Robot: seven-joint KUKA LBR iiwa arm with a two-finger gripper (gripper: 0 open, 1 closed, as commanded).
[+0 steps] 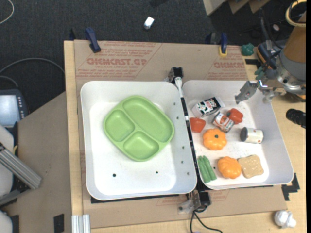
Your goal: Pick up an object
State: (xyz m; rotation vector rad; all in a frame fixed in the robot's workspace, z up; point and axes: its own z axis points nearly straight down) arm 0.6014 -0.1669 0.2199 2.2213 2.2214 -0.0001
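Showing: two white bins side by side on a cardboard-covered bench (121, 57), seen from above at a slant.
Arm: enters over the bench's right edge, near the far right corner; grey links with cabling.
Hand (243, 94): hangs over the far right part of the right bin; nothing is seen between its fingers, and how far they are parted cannot be told from this angle.
Left bin (95, 169): carries a green divided plate (138, 127) with three compartments, lying near the bin's middle.
Right bin (277, 130): carries all the small objects.
Carton (208, 106): black-and-white, lying toward the far side of the bin, near the hand but apart from it.
Can (223, 121): small, red and white, on its side just beside a red pepper (235, 114).
Red piece (197, 124): close to the wall shared with the left bin.
Pumpkin (214, 139): orange, near the bin's middle.
White cylinder (251, 135): on its side with a dark end, toward the right wall.
Green beans (206, 168): along the near left corner of the bin.
Orange fruit (229, 167): touching a slice of toast (251, 166) near the front wall.
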